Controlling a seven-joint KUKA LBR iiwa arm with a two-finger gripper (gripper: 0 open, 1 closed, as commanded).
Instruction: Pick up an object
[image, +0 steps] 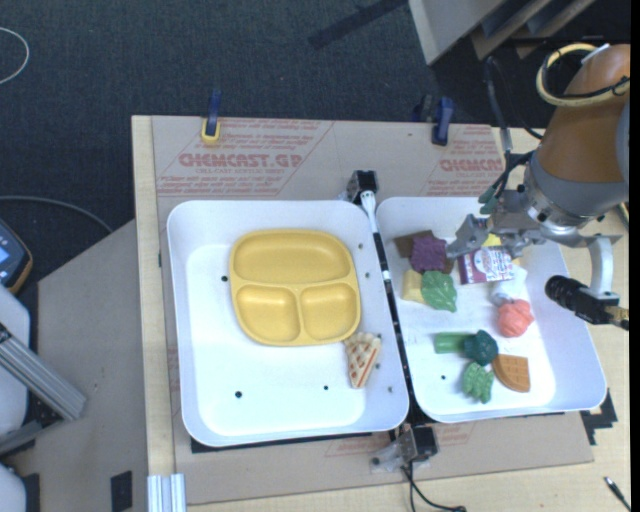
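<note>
The right bin (575, 360) holds several toy foods. Among them are a purple block (430, 250), a yellow block (411, 287), a green leafy piece (439, 291) and a red-and-white packet (487, 266). A red-orange round fruit (515, 318), a green vegetable with a dark head (468, 345), a small green broccoli (477, 382) and an orange wedge (512, 373) lie nearer the front. My gripper (487, 235) hangs over the bin's back part, just above the packet and right of the purple block. Nothing shows held in it.
The left bin (200, 330) holds a yellow compartment plate (295, 285) and a sandwich slice (362, 359) near the divider. A black fixture (580, 297) juts in over the right bin's right edge. Blue and yellow clamps grip the board at the back.
</note>
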